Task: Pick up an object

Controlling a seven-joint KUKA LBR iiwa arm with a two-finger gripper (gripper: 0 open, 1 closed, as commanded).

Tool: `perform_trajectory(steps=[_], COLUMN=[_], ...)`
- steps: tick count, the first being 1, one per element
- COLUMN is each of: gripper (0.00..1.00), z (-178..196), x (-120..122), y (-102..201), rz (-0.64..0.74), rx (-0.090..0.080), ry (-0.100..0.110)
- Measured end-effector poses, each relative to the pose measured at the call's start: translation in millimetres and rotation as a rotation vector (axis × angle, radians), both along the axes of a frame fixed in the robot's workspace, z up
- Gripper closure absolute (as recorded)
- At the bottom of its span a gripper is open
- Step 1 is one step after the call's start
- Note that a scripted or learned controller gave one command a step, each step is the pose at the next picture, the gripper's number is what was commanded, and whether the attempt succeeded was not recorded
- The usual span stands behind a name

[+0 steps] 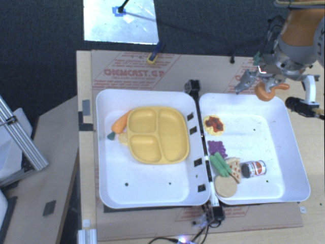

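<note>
- Up at the far right corner of the right bin [284, 151], the gripper [265, 88] hangs from the arm [299, 29], over the bin's rim.
- Its jaws are clenched on an orange piece [266, 91], lifted clear of the bin floor.
- Along that bin's left side lie a red-and-yellow toy [214, 124], purple grapes [217, 148], a green piece [220, 163], a pizza slice [234, 168] and a tan disc [226, 186].
- Just right of the slice, a can [253, 169] lies on its side.
- Next door, the left bin [117, 187] bears a yellow tray [155, 134] with three compartments.
- A carrot [119, 123] touches the tray's left edge.
</note>
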State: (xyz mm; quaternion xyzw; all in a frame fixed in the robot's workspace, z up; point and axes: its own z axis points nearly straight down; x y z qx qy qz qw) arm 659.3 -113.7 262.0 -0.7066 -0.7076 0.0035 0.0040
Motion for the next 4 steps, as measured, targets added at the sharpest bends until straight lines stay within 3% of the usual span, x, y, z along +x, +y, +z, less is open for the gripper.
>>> perform_trajectory(steps=[1, 4], gripper=[0.0, 0.0], z=[8.3, -154.3], x=[1.6, -17.7], y=[0.3, -10.6], rz=[0.002, 0.0], rx=[-0.001, -0.001], ry=[-0.012, -0.008])
